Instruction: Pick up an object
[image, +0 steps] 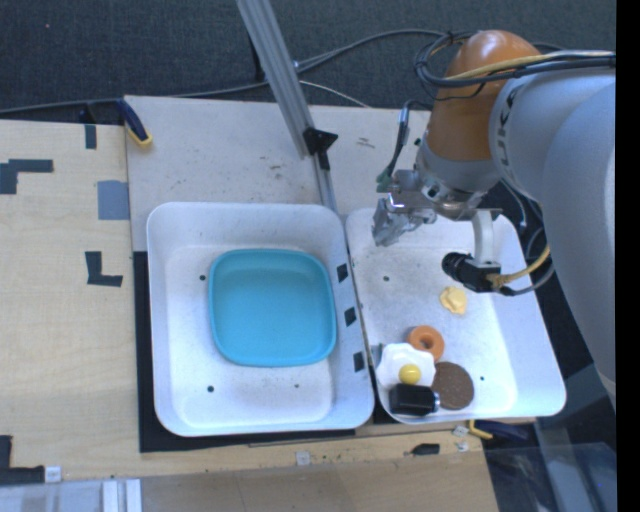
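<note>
Black block (412, 401): nearest the camera, at the near edge of the right bin (520, 385), touching the fried-egg toy.
Brown disc (453, 385): just beside the black block, on its right, lying flat.
Fried-egg toy (405, 364): white with a yellow yolk, just behind the black block.
Orange ring (427, 340): touching the egg's far right corner, lying flat.
Yellow piece (454, 299): alone in the middle of the right bin, apart from the cluster, and the loose thing nearest the tool.
Blue plate (272, 306): lies flat in the left bin (170, 300), well apart from the tool.
Gripper (388, 230): at the far left corner of the right bin, low over bare floor, beside the wall between the bins.
Grip state: the fingers cannot be made out from this slant, so how far apart they stand cannot be told; nothing shows between them.
Key relation: every small object lies toward the camera and to the right of the gripper; the yellow piece is the shortest reach, the cluster farther on.
Judgement: no object is picked yet; the tool would have to travel nearward and rightward before descending.
</note>
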